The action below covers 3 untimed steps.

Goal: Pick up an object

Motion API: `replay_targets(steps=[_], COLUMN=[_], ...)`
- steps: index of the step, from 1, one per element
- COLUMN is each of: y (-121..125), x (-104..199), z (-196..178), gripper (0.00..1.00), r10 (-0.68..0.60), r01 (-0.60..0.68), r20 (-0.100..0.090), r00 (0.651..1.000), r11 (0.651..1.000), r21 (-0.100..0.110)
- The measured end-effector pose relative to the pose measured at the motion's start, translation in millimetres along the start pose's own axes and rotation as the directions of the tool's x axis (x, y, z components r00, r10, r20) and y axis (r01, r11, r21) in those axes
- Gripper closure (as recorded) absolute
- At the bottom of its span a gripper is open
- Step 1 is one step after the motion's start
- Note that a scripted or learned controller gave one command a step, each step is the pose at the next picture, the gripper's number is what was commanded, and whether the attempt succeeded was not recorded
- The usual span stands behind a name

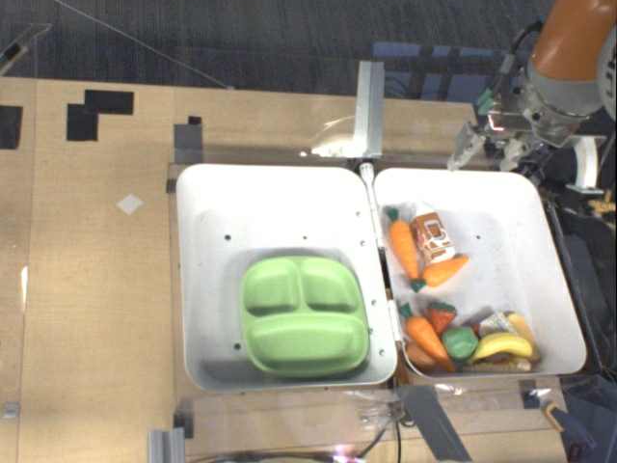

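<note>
A wooden worktop (87, 258) holds two white bins side by side. The left bin (207, 210) has a green plate (304, 314) in it. The plate has three parts and sits near the front of the bin.

The right bin (511, 220) holds the toy food. A long carrot (402, 246) lies by the left wall. Just beside it is a small brown and white box (433, 236), and an orange piece (444, 271) touches the bottom of that box. Near the front of the bin is a heap: another carrot (424, 337), a strawberry (442, 314), a round green thing (460, 342) and a yellow banana (503, 346), all packed close together.

The arm (574, 27) comes in at the top right. Its gripper (490, 148) hangs over the back edge of the right bin, well apart from the food. The gripper looks spread open, and there is nothing between its fingers.
</note>
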<state>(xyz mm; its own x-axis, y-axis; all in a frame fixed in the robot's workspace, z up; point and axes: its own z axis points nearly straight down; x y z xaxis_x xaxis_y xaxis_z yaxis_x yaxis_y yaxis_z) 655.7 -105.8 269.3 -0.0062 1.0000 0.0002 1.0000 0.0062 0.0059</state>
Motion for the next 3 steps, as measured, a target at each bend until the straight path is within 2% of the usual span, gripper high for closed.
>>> replay_targets(steps=[1,2,3], y=[-10.4,14.7,0.0], x=[34.4,50.3,48.5], z=[-13.3,-35.7,-47.4], gripper=[0.0,0.0,0.0], r10=[0.009,0.009,0.081], r01=[-0.009,-0.009,-0.081], r20=[-0.001,0.0,0.0], r00=[1.0,1.0,0.997], r11=[1.0,1.0,0.997], r21=[0.0,-0.001,0.0])
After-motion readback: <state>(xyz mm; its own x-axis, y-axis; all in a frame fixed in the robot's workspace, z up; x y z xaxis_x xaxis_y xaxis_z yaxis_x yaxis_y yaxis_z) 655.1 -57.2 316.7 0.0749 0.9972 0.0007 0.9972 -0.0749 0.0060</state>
